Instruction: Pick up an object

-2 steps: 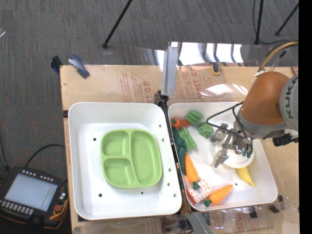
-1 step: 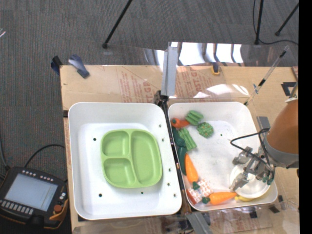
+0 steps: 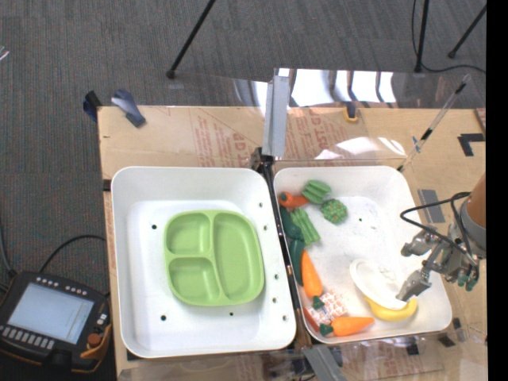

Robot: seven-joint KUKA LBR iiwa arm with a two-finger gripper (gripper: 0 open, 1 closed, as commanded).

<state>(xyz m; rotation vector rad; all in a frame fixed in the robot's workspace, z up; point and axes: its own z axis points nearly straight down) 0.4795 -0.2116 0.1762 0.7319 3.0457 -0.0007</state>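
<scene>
My gripper (image 3: 407, 272) hangs over the right side of the right bin (image 3: 373, 182), and its two fingers are spread open with nothing between them. The lower fingertip (image 3: 406, 293) sits just above a yellow banana (image 3: 387, 311) and the rim of a small white bowl (image 3: 370, 280). Along the bin's left wall lie an orange carrot (image 3: 311, 273), green pods (image 3: 302, 225) and a second carrot (image 3: 291, 200). A ridged green piece (image 3: 317, 190) and a knobbly green piece (image 3: 334, 210) rest at the back. Another carrot (image 3: 352, 325) and a red-and-white packet (image 3: 326, 306) lie in front.
The left bin (image 3: 135, 205) holds a light green divided plate (image 3: 214, 257). A metal post (image 3: 275, 117) stands behind the seam between the bins. A teach pendant (image 3: 51, 316) lies on the floor at lower left. Tripod legs stand beyond the bench.
</scene>
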